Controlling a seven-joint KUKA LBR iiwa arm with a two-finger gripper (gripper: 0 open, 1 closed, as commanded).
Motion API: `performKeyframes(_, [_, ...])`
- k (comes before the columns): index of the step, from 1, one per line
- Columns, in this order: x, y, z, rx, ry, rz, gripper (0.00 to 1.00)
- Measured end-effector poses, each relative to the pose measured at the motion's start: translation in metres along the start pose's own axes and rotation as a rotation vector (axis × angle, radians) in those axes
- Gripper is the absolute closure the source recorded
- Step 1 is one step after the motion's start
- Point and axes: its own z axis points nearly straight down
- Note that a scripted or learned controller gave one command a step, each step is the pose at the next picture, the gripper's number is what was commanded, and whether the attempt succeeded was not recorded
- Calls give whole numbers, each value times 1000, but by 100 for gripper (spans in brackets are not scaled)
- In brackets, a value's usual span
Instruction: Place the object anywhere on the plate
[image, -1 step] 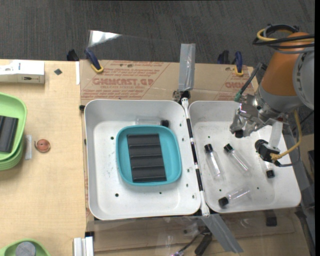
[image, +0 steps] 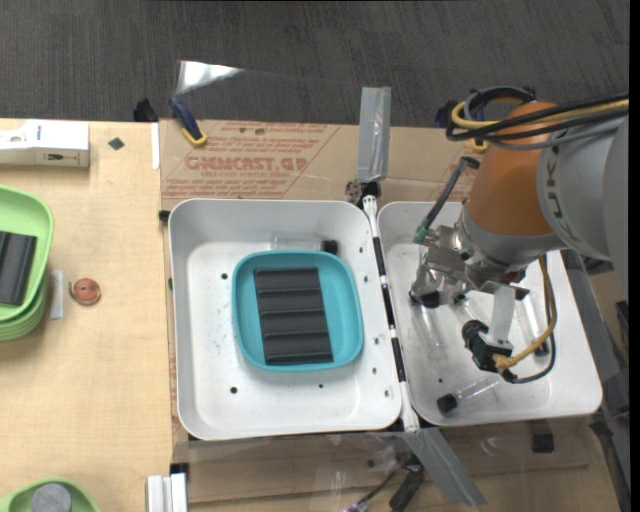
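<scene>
A teal square plate (image: 345, 300) with a dark ridged insert lies in the middle of the left bin (image: 200, 330). My gripper (image: 432, 292) is down in the right bin (image: 570, 395), near that bin's left wall and about level with the plate. The grey arm with its orange band (image: 510, 190) hangs over it and hides much of the bin floor. A small dark object (image: 447, 403) lies on the right bin's floor near the front edge, below the gripper and apart from it. I see nothing held at the gripper.
A small black piece (image: 329, 246) sits in the left bin just beyond the plate's far right corner. Cables (image: 500, 350) loop off the wrist over the right bin. Green dishes (image: 25, 265) and a small round orange-brown item (image: 86, 291) lie on the wooden bench to the left.
</scene>
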Motion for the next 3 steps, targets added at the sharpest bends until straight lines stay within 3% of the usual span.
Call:
performKeyframes(1, [76,-33,0,0,0,-301,100])
performKeyframes(2, [76,-32,0,-1,0,-301,0])
performKeyframes(3, [29,-22,-32,-3,-1,-255,0])
